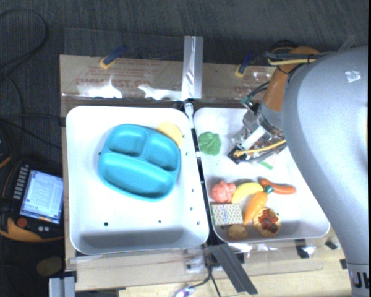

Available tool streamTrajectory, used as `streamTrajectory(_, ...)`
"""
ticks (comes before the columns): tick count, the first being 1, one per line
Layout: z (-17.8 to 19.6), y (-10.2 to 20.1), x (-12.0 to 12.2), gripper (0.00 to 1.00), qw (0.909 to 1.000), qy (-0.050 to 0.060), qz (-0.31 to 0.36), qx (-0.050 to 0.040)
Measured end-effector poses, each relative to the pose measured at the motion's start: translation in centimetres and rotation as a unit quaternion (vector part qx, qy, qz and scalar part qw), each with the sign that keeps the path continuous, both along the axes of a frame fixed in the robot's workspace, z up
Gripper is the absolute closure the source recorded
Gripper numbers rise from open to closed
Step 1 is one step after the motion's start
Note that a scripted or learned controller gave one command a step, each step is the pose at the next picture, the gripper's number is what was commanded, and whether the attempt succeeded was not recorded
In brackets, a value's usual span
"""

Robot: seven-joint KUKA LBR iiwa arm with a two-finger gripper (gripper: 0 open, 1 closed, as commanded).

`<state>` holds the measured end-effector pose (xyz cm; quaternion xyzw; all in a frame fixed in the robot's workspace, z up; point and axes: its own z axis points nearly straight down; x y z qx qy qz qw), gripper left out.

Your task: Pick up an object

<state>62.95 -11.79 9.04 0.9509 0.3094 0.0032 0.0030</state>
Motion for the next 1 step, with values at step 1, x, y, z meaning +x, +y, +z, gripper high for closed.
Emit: streamTrajectory(1,-0.02,-5.12,-0.89,1.0,0.9999,-0.001,-0.009,0.0079)
